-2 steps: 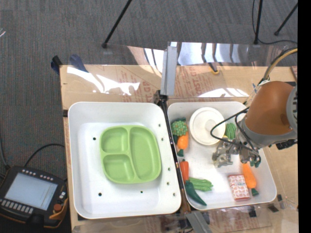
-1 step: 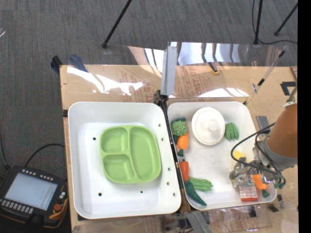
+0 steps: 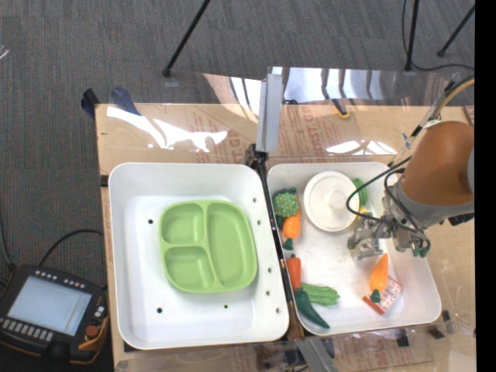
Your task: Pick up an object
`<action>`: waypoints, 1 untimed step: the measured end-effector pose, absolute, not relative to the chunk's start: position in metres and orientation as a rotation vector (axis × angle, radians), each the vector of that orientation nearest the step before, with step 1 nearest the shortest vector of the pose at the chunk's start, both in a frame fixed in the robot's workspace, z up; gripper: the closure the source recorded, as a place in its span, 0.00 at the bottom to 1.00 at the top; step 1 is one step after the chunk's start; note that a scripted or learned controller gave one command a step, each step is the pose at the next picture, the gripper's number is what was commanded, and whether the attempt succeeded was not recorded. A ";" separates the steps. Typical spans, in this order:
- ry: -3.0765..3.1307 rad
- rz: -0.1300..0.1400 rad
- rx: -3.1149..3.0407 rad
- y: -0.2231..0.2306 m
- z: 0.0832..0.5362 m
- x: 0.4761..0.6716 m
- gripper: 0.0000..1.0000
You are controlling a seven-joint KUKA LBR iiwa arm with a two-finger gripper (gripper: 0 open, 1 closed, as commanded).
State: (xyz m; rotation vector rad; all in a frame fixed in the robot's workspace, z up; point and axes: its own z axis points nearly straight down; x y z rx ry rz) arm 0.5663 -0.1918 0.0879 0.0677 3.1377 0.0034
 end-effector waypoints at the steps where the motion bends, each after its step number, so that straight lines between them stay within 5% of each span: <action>1: 3.114 0.000 -0.388 -0.212 0.088 0.477 1.00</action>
